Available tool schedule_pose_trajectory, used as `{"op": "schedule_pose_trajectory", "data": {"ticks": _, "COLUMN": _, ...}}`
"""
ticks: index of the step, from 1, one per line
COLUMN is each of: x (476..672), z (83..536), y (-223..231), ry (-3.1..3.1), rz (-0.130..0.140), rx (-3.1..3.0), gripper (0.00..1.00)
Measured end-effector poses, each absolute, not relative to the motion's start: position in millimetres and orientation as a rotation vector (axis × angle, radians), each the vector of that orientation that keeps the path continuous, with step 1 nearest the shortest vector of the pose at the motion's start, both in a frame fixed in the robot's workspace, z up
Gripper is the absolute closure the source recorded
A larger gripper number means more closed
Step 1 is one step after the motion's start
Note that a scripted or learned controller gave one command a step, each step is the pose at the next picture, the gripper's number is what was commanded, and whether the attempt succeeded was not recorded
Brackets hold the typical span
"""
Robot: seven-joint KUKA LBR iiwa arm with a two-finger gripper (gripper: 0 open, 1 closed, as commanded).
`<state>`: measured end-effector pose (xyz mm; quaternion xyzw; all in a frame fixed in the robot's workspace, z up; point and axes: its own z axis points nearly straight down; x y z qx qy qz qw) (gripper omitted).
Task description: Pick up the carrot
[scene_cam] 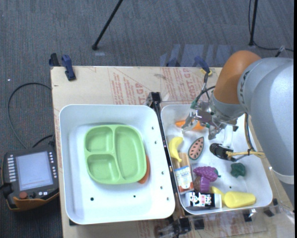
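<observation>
Here, the moment in lines:

Carrot [188, 124]: an orange shape in the right bin [263, 175], toward its 11 o'clock corner, partly hidden under the gripper; long axis apparently running 9 to 3 o'clock, though too little shows to be sure.
Gripper [204, 124]: directly over the carrot, reaching in from 3 o'clock.
Jaws: spread, one prong on each side of the orange piece; nothing visibly clamped.
Key relation: the carrot's exposed end lies toward 9 o'clock of the jaws.
Neighbours: banana [176, 148] and watermelon slice [195, 148] just toward 6 o'clock.
Judgement: closing on the carrot looks like the step in hand.
</observation>
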<state>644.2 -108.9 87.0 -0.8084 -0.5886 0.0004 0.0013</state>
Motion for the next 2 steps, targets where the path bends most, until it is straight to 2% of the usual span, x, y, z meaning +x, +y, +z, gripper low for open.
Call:
{"op": "schedule_pose_trajectory", "data": {"ticks": 1, "x": 644.1, "z": 87.5, "y": -96.4, "ry": -1.383, "rz": 0.001, "rx": -2.818, "gripper": 0.00}}
{"op": "schedule_pose_trajectory", "data": {"ticks": 2, "x": 644.2, "z": 97.1, "y": -96.0, "ry": -1.389, "rz": 0.003, "rx": -2.814, "gripper": 1.00}}
